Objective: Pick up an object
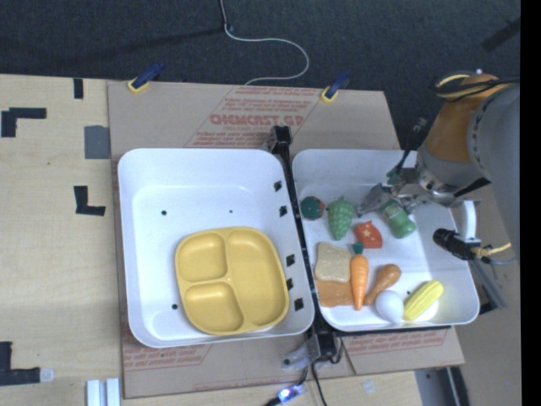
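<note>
The right bin holds several toy foods. My gripper hangs low over the upper middle of this bin, reaching in from the right. Just below and right of it lies a small green piece. A red-orange piece sits just below the gripper, and a knobbly green piece lies to its left. Further left is a dark green ball. Nothing is visibly held.
Toward the front of the right bin lie a bread slice, a carrot, a brown drumstick-like piece, a white egg and a yellow corn cob. The left bin holds a yellow divided plate.
</note>
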### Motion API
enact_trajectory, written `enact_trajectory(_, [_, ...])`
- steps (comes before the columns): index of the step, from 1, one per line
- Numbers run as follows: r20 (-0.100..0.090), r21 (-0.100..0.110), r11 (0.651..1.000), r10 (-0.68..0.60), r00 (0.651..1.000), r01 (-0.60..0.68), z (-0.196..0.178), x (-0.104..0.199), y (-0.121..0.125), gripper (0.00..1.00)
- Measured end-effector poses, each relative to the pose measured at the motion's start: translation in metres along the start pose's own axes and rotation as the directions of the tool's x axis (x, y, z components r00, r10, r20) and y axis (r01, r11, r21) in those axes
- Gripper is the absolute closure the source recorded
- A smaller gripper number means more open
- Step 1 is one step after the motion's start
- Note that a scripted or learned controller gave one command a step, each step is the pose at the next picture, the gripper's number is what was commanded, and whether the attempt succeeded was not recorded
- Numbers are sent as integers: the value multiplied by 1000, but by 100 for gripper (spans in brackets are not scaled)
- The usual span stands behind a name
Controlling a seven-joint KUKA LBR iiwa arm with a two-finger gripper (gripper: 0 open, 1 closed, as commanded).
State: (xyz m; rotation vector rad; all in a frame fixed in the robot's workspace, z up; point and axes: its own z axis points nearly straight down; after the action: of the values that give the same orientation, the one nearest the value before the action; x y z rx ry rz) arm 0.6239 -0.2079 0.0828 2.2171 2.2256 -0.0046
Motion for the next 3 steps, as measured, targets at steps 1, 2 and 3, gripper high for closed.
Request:
enact_trajectory(1, [0, -3, 1000, -1, 1000, 1, -13, 0, 1, 100])
enact_trajectory(2, [-2, -4, 1000, 3, 1000, -3, -73, 2, -5, 100])
enact_trajectory(3, [-1, -7, 1000, 1, 1000, -1, -132, 9, 2, 100])
